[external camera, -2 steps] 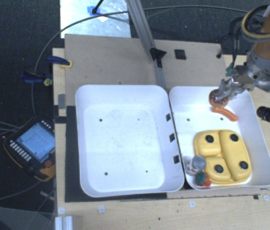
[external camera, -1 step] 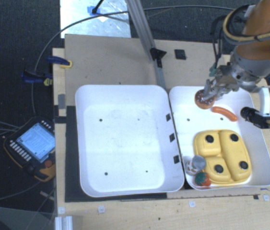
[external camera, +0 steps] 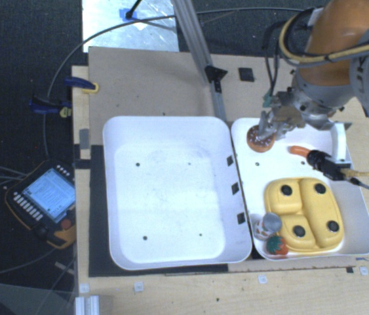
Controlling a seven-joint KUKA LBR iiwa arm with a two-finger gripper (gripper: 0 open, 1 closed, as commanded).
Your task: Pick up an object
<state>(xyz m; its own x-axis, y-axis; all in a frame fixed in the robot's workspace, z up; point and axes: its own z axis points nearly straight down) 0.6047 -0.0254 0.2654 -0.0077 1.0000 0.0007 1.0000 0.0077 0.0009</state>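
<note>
1. Objects for picking all lie in the right bin (external camera: 263,170); the left bin (external camera: 171,195) plays no part in this step.
2. Nearest, in the near left corner, a small grey cap (external camera: 271,222) and a green and red piece (external camera: 275,245) sit crowded against a large yellow block (external camera: 305,212). These are poor targets: too little clearance on either side.
3. Further back, an orange piece (external camera: 297,151) lies apart from the rest.
4. Furthest, at the far left of the right bin, lies a brown round piece (external camera: 261,141). The gripper (external camera: 267,128) is directly over it and appears to touch it; this is judged to be the target.
5. Jaw state cannot be told from this view.
6. Centre the jaws across the round piece, one on each side.
7. Keep clear of the bin wall just to the left.
8. Close fully before raising; lift straight up and confirm the piece rises.
</note>
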